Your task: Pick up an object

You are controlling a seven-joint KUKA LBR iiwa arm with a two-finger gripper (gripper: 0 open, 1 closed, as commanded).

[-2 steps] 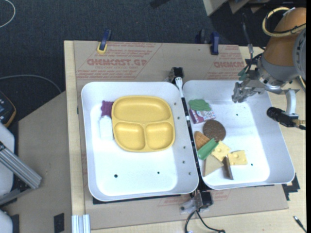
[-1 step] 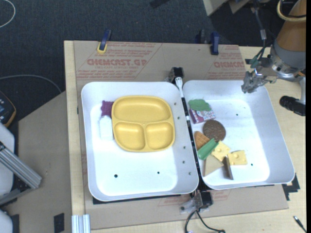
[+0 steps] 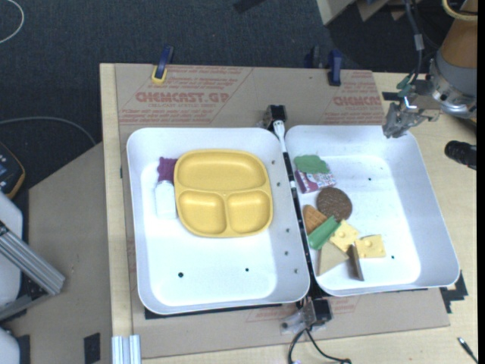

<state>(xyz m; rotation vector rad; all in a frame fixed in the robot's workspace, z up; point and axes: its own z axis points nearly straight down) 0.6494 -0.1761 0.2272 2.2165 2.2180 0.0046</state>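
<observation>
The right bin (image 3: 409, 203) holds a cluster of toy food along its left side: a green piece (image 3: 310, 164), a pink-and-white packet (image 3: 316, 179), a brown round cookie (image 3: 334, 202), an orange wedge (image 3: 313, 218), a green stick (image 3: 323, 232), yellow cheese blocks (image 3: 359, 241) and a brown slab (image 3: 355, 264). My gripper (image 3: 397, 125) hangs over the far right rim of that bin, well away from the food, with nothing seen between its fingers.
The left bin (image 3: 204, 279) carries a yellow three-compartment tray (image 3: 223, 191), with a purple item (image 3: 166, 167) and a white bottle (image 3: 164, 199) tucked at its left. Blue and yellow clamps (image 3: 161, 67) grip the bench's far edge.
</observation>
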